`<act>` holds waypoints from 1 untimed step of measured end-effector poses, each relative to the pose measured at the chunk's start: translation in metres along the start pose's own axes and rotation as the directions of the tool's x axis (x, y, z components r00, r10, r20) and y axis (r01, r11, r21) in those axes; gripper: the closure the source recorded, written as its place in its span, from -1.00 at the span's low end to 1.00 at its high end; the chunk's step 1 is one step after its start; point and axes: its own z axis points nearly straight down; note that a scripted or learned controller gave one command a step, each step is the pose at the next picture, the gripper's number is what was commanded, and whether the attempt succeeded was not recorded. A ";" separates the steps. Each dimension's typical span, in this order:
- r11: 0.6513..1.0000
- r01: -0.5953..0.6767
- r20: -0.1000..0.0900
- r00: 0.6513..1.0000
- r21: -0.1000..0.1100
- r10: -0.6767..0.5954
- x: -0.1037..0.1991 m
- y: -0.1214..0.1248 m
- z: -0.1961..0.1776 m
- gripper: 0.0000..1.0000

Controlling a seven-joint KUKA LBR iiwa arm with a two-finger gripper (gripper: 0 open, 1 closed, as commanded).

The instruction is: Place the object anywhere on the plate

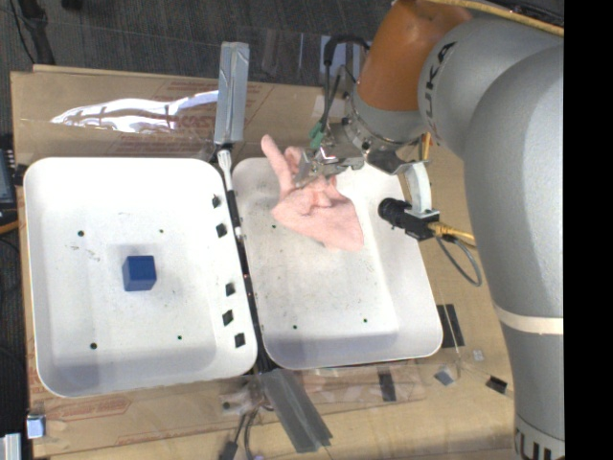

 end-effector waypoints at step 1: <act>1.000 0.007 0.000 1.000 0.000 -0.007 0.002 0.001 -0.001 1.00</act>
